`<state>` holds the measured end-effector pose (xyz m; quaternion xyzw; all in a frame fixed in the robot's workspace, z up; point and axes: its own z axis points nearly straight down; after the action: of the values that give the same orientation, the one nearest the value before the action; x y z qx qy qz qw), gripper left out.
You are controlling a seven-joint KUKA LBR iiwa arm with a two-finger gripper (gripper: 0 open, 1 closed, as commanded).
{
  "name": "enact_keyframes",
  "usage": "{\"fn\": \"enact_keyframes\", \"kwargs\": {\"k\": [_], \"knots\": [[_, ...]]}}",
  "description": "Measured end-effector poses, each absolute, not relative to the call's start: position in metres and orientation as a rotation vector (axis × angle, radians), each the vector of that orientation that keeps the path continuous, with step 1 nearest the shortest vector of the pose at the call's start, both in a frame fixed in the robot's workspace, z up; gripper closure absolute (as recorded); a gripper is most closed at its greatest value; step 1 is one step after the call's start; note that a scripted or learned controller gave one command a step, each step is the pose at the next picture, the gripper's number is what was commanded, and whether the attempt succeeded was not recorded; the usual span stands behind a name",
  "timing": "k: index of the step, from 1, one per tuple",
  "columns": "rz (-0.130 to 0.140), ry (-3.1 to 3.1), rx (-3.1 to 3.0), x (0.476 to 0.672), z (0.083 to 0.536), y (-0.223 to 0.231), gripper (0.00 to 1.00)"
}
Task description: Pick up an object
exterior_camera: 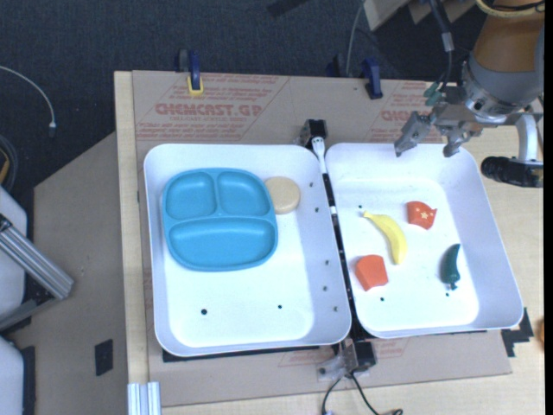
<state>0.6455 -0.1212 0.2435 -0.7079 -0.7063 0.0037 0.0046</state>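
Note:
My gripper [428,143] hangs over the far rim of the right bin [484,305], its two fingers spread open with nothing between them. Below it in that bin lie a yellow banana [389,234], a red pepper-like piece [421,215], an orange-red block [371,271] and a dark green pepper [450,264]. The banana and the red piece are nearest the gripper, toward the front of it.
The left bin [233,322] holds a blue divided plate [220,218] and a tan round disc [282,194] beside it. Clamps [194,74] and cables sit along the board's far edge. The arm's orange band [511,28] stands at the upper right.

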Motion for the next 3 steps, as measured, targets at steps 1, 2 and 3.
{"fn": "enact_keyframes", "kwargs": {"k": [1,2,3], "knots": [[0.000,-2.222,-2.222,0.648,0.251,-0.121,0.00],[0.005,-2.218,-2.219,0.649,0.207,-0.123,0.00],[0.007,-2.217,-2.218,0.657,0.152,-0.127,0.00]]}}
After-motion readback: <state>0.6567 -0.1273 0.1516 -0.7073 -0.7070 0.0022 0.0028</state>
